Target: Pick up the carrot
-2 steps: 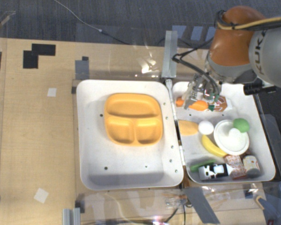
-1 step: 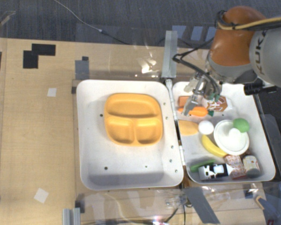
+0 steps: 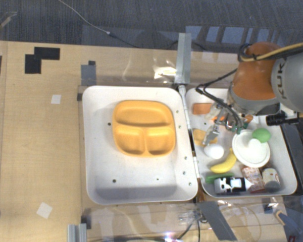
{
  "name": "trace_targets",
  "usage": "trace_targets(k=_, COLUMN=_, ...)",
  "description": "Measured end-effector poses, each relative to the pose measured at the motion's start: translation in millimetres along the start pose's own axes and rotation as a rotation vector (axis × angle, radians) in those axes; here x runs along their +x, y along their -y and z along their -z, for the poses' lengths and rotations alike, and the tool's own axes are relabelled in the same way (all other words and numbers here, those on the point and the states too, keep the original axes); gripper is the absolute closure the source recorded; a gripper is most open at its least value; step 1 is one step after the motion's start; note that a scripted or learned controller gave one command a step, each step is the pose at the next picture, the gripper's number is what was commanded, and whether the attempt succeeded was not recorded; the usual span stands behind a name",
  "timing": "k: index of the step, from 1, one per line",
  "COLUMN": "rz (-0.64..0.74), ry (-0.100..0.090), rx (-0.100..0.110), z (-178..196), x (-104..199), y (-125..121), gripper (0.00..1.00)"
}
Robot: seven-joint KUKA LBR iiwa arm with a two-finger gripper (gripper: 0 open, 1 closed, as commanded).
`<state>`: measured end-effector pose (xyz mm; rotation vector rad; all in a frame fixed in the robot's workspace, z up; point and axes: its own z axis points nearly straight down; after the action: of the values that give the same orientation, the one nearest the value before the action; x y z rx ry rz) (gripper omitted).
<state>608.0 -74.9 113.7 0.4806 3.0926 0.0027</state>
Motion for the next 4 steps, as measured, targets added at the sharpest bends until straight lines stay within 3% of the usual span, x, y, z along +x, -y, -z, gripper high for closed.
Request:
trace_targets(k=1, rz=0.077, ry=-0.002, rx=0.001, z=-16.8, x=-11.6, y=11.1, gripper=0.00)
trace_targets(k=2, rz=0.175, ry=-0.009, rx=0.002, z=-24.7, x=-48.5, y=-1.3, gripper=0.00)
trace_targets(k=3, rz=-0.078, ry=0.004, rx=-0.001, z=-22.7, x=-12.2, y=28.3, gripper=0.00)
trace_targets(k=4, rz=-0.230, ry=0.009, rx=-0.001, z=-20.8, x=40.5, y=30.5, gripper=0.00)
